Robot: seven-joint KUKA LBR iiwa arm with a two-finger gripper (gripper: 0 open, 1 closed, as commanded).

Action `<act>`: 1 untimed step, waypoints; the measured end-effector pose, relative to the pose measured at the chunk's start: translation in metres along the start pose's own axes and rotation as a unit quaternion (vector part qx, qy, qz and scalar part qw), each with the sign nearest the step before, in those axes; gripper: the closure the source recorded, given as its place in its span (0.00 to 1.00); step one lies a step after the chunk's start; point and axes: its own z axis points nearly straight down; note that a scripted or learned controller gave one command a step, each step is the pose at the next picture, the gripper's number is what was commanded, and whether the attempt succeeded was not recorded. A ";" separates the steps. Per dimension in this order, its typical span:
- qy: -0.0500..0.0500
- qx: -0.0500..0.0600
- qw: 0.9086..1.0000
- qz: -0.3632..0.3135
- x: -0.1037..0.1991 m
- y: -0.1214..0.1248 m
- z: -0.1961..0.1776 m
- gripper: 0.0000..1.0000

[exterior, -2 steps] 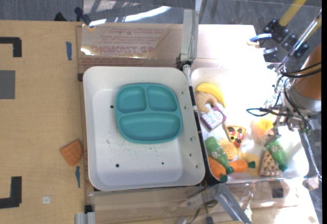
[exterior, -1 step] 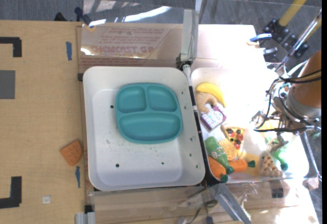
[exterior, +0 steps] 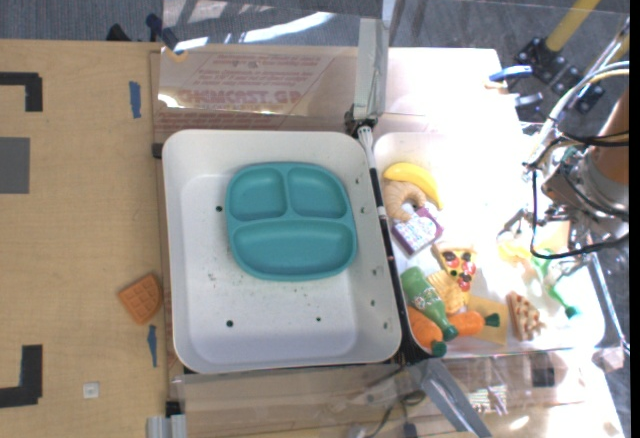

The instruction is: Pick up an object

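The right bin point(exterior: 470, 91) holds several toy foods. A yellow banana point(exterior: 415, 179) lies above a tan doughnut point(exterior: 405, 198) and a purple packet point(exterior: 418, 230). Lower down are a pizza slice point(exterior: 458, 266), a green bottle point(exterior: 426, 294), an orange carrot point(exterior: 432, 330) and a waffle piece point(exterior: 523, 316). The arm point(exterior: 605, 161) hangs over the bin's right side, wrapped in black cables. Its gripper point(exterior: 548, 238) sits low among those cables, beside a pale yellow item point(exterior: 514, 251) and a green piece point(exterior: 560, 294).
The left bin point(exterior: 190, 256) bears a teal divided plate point(exterior: 290, 221). An orange waffle toy point(exterior: 141, 298) lies on the cardboard sheet left of the bins. A clear divider wall point(exterior: 372, 76) stands between the bins at the back.
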 end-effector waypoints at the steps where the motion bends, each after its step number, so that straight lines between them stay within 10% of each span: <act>1: -0.005 -0.008 0.977 -0.212 -0.010 0.007 0.012 0.00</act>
